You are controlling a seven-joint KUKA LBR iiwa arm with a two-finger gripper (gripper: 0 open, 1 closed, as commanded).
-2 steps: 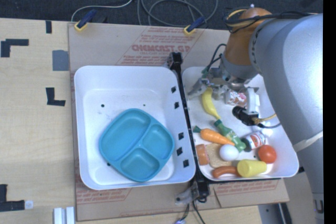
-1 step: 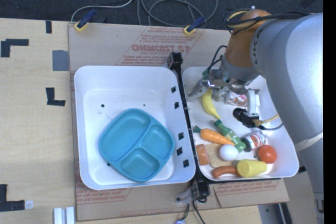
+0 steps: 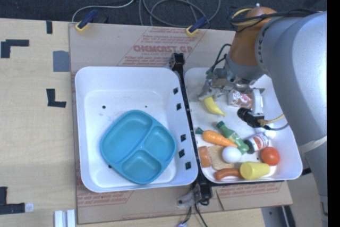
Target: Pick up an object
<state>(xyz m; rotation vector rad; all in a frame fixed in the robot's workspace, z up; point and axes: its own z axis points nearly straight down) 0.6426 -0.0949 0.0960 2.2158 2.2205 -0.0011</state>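
The grey arm is reaching in from the right side, and its gripper (image 3: 217, 87) is hanging low in the right bin (image 3: 289, 146), in the part nearest the far edge of the worktop (image 3: 32, 114). Whether the gripper is open or closed, I cannot tell. A yellow banana (image 3: 214, 106) is lying just beside the gripper, maybe touching it. Toward the near edge of this bin several toy foods are lying close together: an orange carrot (image 3: 219, 139), a green bottle (image 3: 234, 137), a white egg (image 3: 231, 154), a red tomato (image 3: 270, 156), a yellow cylinder (image 3: 254, 169) and a sausage (image 3: 227, 174). The left bin (image 3: 87, 87) is carrying a blue divided plate (image 3: 138, 146) near its front.
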